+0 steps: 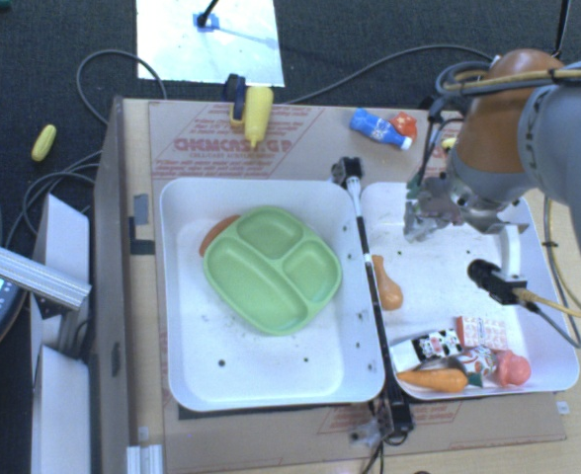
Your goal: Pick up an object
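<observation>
My gripper (425, 221) hangs low over the far left part of the right bin (567, 363), pointing down at bare white floor. Nothing shows between its tips. The closest object is an orange-and-tan toy piece (385, 287) lying against the divider, below and left of the gripper. Along the near edge of this bin lie an orange carrot (435, 380), a black-and-white box (436, 346), a red-and-white packet (480, 333) and a pink toy (513, 368). The left bin (187, 363) holds a green divided plate (273, 270) with an orange item (214, 233) peeking from under it.
A black rod (365, 265) runs along the divider between the bins. A black cable end (492, 279) hangs from the arm over the right bin. Behind the bins, on the cardboard, lie a yellow toy (256, 112) and a blue bottle (379, 126).
</observation>
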Controlling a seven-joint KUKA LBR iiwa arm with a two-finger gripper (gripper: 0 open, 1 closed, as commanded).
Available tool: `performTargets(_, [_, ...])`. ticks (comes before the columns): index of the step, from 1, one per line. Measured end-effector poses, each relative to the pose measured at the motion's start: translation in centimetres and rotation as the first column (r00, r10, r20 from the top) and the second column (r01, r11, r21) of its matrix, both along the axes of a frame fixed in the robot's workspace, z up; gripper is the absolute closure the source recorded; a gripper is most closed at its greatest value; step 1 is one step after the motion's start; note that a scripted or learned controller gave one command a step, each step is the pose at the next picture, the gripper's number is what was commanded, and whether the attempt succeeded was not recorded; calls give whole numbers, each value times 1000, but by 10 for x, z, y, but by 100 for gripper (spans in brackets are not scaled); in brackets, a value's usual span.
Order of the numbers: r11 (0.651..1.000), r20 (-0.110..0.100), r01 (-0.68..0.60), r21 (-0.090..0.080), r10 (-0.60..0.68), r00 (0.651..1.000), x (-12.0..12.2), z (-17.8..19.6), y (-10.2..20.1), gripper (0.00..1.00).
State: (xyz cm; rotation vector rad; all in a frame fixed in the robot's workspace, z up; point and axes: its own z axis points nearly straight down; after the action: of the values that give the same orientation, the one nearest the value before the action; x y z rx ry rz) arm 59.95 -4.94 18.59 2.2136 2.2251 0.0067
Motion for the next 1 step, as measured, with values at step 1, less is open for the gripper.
performTargets(1, [1000, 0, -4, -1, 4, 1000, 0, 10, -1, 100])
